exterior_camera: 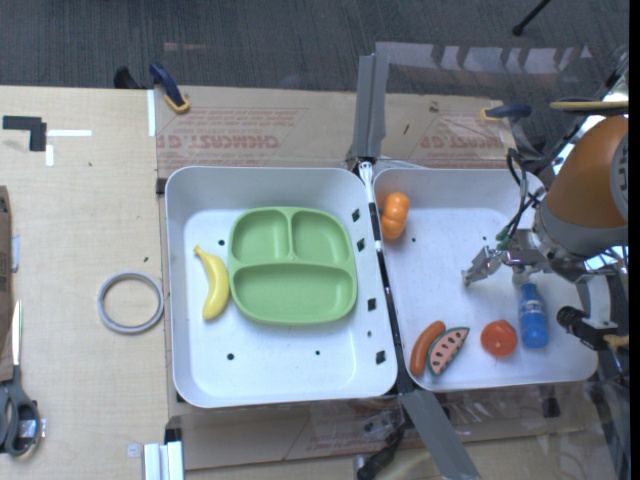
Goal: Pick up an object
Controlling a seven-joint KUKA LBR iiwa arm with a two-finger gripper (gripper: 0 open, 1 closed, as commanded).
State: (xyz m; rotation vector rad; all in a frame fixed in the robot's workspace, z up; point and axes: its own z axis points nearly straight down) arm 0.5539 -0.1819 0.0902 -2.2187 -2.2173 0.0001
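Gripper (482,266) hung over the middle of the right bin (440,230), at the right centre of the frame, its two fingers pointing toward frame left and spread a little, with nothing between them. The arm (588,183), orange band uppermost, reached in from the right edge.

No single target was marked, so any toy in that bin could serve. A blue bottle (533,316) lay just below and to the right of the fingers, close beside the wrist. A red tomato (498,339) sat just left of the bottle, toward the lower rim. A hot dog (427,346) and a watermelon slice (449,350) lay touching or nearly so at the bin's lower left. An orange fruit (394,214) rested against the upper left wall, beside the divider.

The left bin (190,268) held a green divided plate (294,265) and a banana (212,282) just to the plate's left.

Risks as I judged them:
- Below the fingertips the floor looked bare; a straight descent would likely close on nothing.
- The bottle lay so near the wrist that a reach for it could nudge it away or into the tomato.
- The tomato and the orange are round and would likely roll out of a narrow pinch.
- The hot dog and slice lay so close that a grasp might catch both, or neither.
- The orange sat hard against the wall, leaving one finger little room.
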